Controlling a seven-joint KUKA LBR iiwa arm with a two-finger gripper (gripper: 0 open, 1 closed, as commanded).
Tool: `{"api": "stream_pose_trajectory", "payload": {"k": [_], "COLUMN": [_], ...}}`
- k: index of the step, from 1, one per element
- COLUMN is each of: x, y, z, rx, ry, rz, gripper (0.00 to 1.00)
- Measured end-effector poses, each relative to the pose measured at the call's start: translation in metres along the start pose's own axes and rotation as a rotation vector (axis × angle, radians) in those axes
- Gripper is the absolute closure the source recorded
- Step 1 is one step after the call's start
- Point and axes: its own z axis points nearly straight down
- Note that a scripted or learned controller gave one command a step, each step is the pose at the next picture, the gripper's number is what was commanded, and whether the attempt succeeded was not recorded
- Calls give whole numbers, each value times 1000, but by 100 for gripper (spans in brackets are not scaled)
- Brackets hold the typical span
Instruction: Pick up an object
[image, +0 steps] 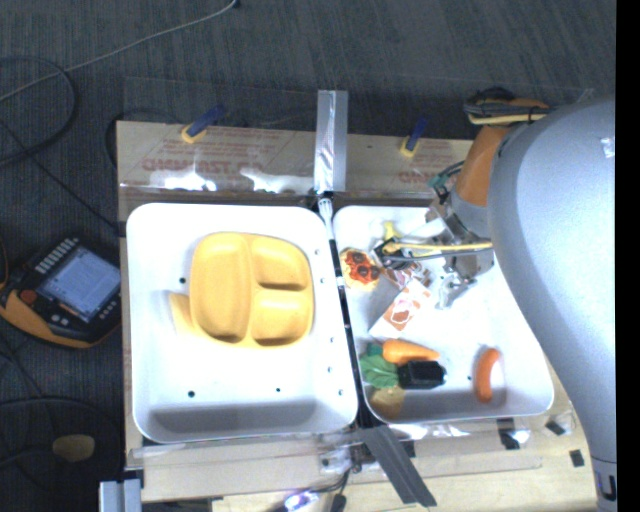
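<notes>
- Camera view, the room: a dark grey carpeted floor (300, 50) lies all round the counter (250, 150), and thin cables (60, 70) trail over it at the top left.
- On the floor to the left lies an orange-and-black handheld pendant (65, 290) with a pale blue screen. A small brownish disc (72, 447) sits near the lower left corner.
- The counter is a pale brown board. A blue-and-yellow clamp (203, 123) and a second clamp (412, 140) sit on its far edge, and a silver metal strip (331, 140) stands there in line with the gap between the bins.
- The left bin (150, 400) holds a yellow divided tray (250, 287), which lies toward the far side.
- The grey arm (570, 250) comes in from the right, its orange band (482, 165) showing above the wrist. The tool (458, 280) hangs over the far part of the right bin (455, 335).
- I cannot tell whether the tool is released or clenched.
- The loose things all lie in the right bin. A small red-orange toy (358, 265) is by the left wall, and a white packet (403, 308) with an orange mark is just beside the tool.
- Nearer the front, a carrot (408, 351) touches a green leafy piece (376, 366) and a black block (421, 374). A brownish lump (388, 400) lies below them.
- An orange-red sausage (486, 373) lies apart from them, to the right.
</notes>
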Motion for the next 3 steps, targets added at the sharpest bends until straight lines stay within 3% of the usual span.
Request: {"api": "stream_pose_trajectory", "payload": {"k": [1,2,3], "x": [0,-27,18], "y": [19,38,14], "z": [26,-24,23], "rx": [-1,0,-7], "ry": [-11,-21,-21], "rz": [-16,143,153], "gripper": [0,0,0]}}
